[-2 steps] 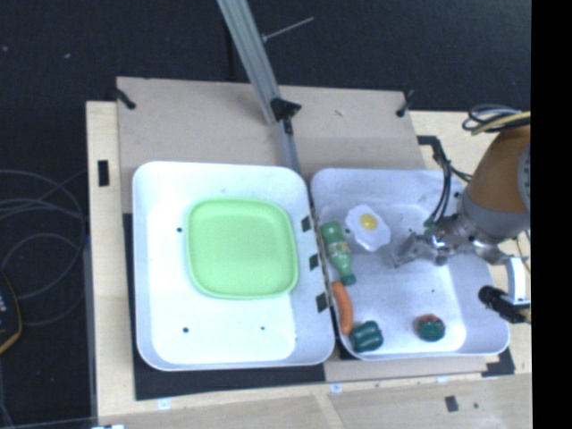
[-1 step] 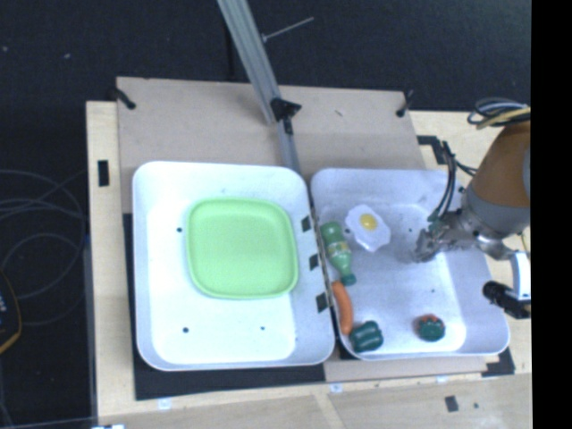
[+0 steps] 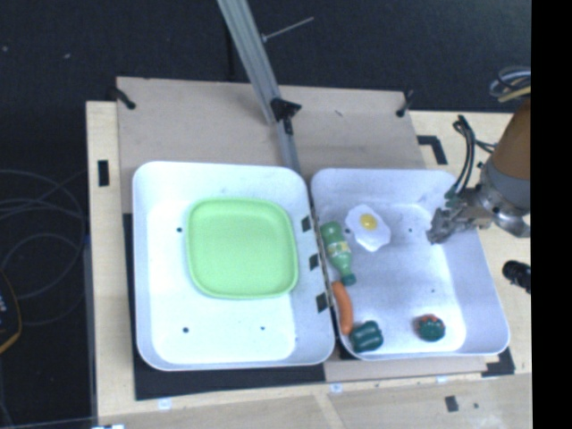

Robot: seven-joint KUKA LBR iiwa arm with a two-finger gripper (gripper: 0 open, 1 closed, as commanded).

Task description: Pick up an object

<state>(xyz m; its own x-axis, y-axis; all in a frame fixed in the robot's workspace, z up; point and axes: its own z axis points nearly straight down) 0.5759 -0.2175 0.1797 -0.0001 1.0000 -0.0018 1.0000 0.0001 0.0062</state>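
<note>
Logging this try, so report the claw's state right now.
Claw: over the right bin, nothing seen between its fingers; open or shut cannot be told.

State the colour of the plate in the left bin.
Light green; the plate shows clearly in the camera view.

The two bins, left [image 3: 161,329] and right [image 3: 465,266], were plain white. A pale green plate [image 3: 241,247] lay in the left one. In the right bin, the fried egg [image 3: 367,228] was white with a yellow yolk, the bottle [image 3: 336,250] green with a lighter label, the carrot [image 3: 342,303] orange, and the pepper [image 3: 365,335] dark green. A small ball [image 3: 430,327] at lower right showed green and red. The worktop [image 3: 107,239] was light tan, with a black mat [image 3: 143,378] under the bins. The arm [image 3: 511,164] at right was grey with an orange band, and the claw [image 3: 438,232] dark grey.
</note>
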